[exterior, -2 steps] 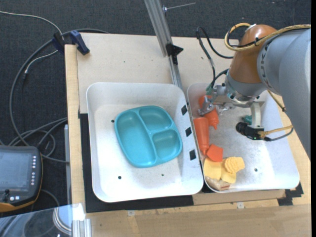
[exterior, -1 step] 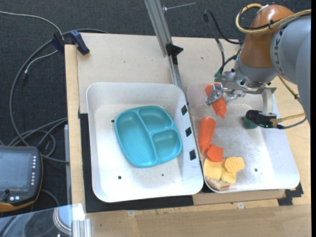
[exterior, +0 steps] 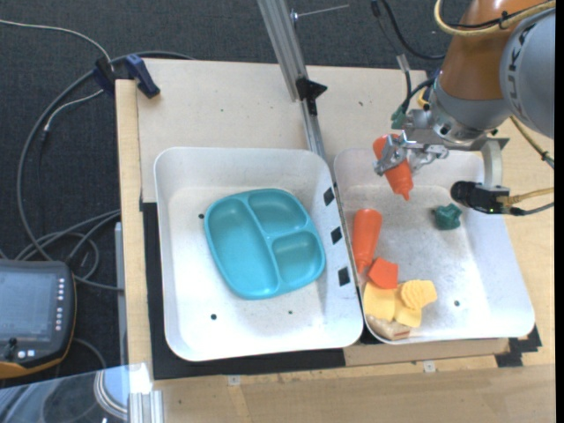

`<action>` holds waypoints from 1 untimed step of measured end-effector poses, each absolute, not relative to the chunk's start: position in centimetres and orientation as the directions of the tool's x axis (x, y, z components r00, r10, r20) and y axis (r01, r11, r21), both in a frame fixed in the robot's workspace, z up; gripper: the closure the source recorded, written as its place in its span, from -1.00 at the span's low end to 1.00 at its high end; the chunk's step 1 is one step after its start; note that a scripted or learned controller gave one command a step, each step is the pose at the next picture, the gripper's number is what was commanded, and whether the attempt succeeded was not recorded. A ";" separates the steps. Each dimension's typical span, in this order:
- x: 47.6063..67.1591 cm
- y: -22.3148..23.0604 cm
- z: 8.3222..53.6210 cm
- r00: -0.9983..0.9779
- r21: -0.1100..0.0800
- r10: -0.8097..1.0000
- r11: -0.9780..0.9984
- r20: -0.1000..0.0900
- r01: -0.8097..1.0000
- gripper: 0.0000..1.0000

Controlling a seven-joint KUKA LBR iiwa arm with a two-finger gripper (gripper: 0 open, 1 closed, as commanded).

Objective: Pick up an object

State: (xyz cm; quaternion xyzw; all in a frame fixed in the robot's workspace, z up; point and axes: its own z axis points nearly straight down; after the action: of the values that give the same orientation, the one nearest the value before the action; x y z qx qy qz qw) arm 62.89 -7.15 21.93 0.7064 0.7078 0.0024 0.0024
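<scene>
Pincer (exterior: 404, 159) pinches an orange carrot (exterior: 399, 176) whose upper end hides behind its fingers.

blue clamp (exterior: 139, 73): bench corner, far left of gripper | grey pendant (exterior: 33, 311): floor, far left and below

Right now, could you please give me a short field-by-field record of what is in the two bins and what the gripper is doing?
left bin: teal divided plate
right bin: orange carrot lying flat; orange and yellow pieces at the near edge; small green piece
gripper: above the right bin's far end, with an orange carrot-like piece between its fingers, apparently lifted
arm: reaching in from the right
</scene>
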 end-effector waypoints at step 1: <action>63.8 -7.7 27.8 -0.001 0.008 1.000 0.001 -0.001 1.000 1.00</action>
State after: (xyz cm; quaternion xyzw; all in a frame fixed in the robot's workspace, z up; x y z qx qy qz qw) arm 63.78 -7.72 27.80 0.7067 0.7075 0.0023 0.0031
